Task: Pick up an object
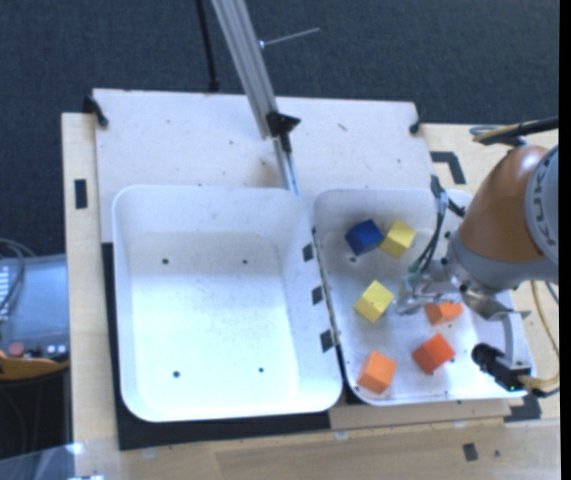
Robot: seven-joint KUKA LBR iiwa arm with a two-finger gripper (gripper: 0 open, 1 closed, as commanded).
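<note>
1. The pincer (412, 298) hung low inside the right bin (337, 268), near its middle; whether it was spread or pinched could not be told.
2. Just beside it lay a yellow cube (373, 300) and an orange block (444, 311), neither seen gripped.
3. Judged step: closing in on a grasp.
4. Next move likely needs centring over one block before lifting.

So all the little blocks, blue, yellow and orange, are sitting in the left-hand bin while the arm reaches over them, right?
Not quite: the camera view shows the blocks, such as the blue block and a yellow block, in the right-hand bin, where the arm reaches over them.
</note>
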